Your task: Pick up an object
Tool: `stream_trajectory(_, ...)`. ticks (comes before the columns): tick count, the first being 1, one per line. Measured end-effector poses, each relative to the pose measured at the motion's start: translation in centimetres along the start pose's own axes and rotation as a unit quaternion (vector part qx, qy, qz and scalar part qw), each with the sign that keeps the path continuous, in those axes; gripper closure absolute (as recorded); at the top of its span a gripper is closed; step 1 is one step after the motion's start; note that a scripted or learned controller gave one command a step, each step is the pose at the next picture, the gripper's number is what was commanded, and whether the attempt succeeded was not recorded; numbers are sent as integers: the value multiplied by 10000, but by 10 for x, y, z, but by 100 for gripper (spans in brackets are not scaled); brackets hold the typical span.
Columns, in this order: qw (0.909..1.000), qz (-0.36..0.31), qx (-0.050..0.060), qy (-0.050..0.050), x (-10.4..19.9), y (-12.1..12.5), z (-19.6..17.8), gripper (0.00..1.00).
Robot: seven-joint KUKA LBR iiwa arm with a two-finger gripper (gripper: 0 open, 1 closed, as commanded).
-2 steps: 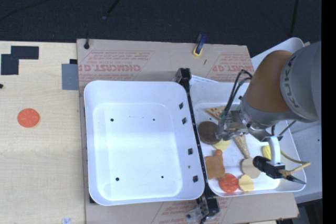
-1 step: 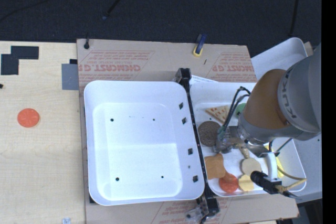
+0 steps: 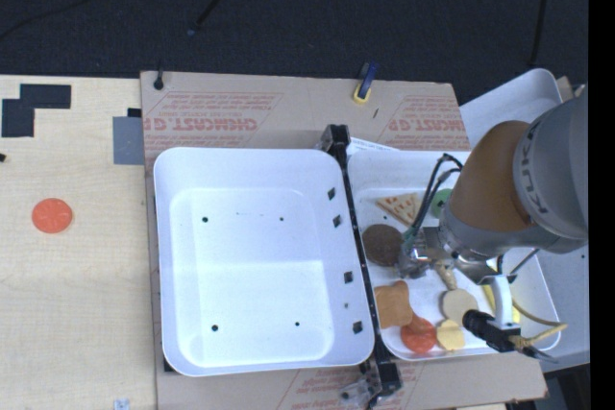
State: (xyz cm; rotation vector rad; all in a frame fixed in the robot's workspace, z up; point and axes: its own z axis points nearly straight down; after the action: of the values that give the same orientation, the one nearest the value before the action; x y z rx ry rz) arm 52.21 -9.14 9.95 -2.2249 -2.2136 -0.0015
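Observation:
The right bin (image 3: pixel 389 180) holds several toy foods: a brown round cookie (image 3: pixel 381 244), a tan waffle-like wedge (image 3: pixel 397 205), a bread slice (image 3: pixel 393 304), a red tomato slice (image 3: pixel 418 336), a pale round piece (image 3: pixel 457 304) and a small yellow piece (image 3: pixel 450 334). My gripper (image 3: pixel 420 261) hangs low inside this bin, just right of the cookie and above the bread slice. The grey arm with its orange band (image 3: pixel 490 182) covers the bin's right half. A green object (image 3: pixel 441 201) peeks out beside the arm.
The left bin (image 3: pixel 252 259) sits beside the right one, parted by a black clamp rail (image 3: pixel 351 245). Both rest on a cardboard sheet (image 3: pixel 288 115). A blue-yellow clamp (image 3: pixel 364 84) sits at the back edge. An orange disc (image 3: pixel 52 215) lies on the wooden bench, far left.

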Motion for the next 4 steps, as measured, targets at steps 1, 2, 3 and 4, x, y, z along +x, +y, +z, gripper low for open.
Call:
stream_trajectory(1,10000,24,16,5,-1,-1,-9,100)
stream_trajectory(2,10000,42,26,10,-1,-1,-18,100)
stream_trajectory(3,10000,50,40,15,-2,-2,-27,100)
stream_trajectory(4,10000,-13,-18,-16,-3,-47,12,100)
